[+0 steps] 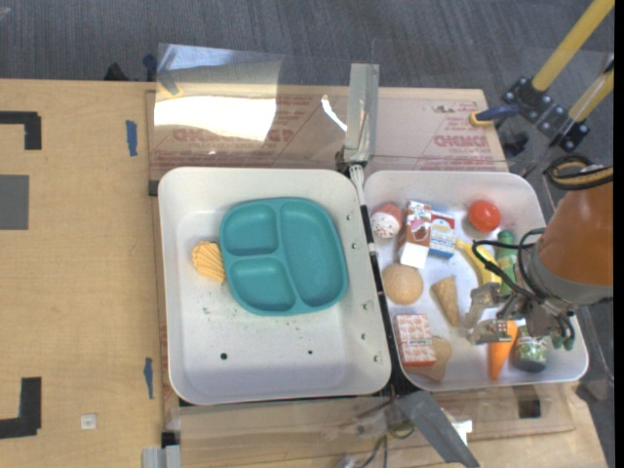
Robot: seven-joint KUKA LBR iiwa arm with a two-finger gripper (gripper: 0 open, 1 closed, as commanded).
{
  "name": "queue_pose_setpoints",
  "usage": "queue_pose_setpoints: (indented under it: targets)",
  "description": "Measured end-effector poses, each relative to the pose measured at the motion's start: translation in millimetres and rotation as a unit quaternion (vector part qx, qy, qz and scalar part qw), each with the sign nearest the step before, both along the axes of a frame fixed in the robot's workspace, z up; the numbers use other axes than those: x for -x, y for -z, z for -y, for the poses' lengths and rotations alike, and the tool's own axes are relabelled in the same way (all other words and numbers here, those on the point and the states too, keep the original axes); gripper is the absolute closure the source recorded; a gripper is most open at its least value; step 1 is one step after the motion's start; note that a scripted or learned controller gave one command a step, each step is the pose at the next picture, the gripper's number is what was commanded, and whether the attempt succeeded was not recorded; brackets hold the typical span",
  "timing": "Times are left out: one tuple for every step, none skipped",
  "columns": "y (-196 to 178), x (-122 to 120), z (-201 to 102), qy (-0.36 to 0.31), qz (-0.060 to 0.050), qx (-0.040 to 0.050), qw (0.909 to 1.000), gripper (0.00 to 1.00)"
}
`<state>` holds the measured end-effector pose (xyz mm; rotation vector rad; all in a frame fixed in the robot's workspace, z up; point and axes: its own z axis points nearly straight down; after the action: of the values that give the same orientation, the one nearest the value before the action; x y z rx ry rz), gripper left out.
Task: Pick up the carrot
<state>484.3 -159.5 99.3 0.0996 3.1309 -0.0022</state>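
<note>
Pincer: we see the pincer low in the right bin, right on top of the carrot; we cannot tell how it is set, because the metal bits and wires blur together

Carrot: it is orange and lies in the right bin near the front wall, its thin tip toward the front and its fat end tucked under the pincer

Lifted or not: we think the carrot is not up yet, since it looks flat on the bin floor

Arm: the orange band sits just behind the pincer, toward the right side of the carrot

Beside the carrot: a dark round thing lies touching or just right of the carrot, and we cannot tell what it is

Left of the carrot: a pale cone, then a red and white box a bit further left

Behind the carrot: a yellow banana, a red tomato, a milk carton and a bread roll, all well apart from the carrot

Far from the carrot: the left bin has a teal plate and a small shell cookie

Done: we judge the reaching part is done, as the pincer is at the carrot

Left to do: we think it must get a firm pinch and lift the carrot up out of the bin

Watch out: the dark round thing is so close it might get nudged or grabbed too
</note>
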Motion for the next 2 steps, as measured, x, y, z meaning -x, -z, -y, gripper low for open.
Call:
queue_pose_setpoints:
  targets:
    - [-120.7, 0.8, -5.6, 0.080, 0.003, 0.0001, 0.9968, 1.00]
    - [-250.1, -35.2, 26.2, 0.030, 0.005, 0.0019, 0.9995, 1.00]
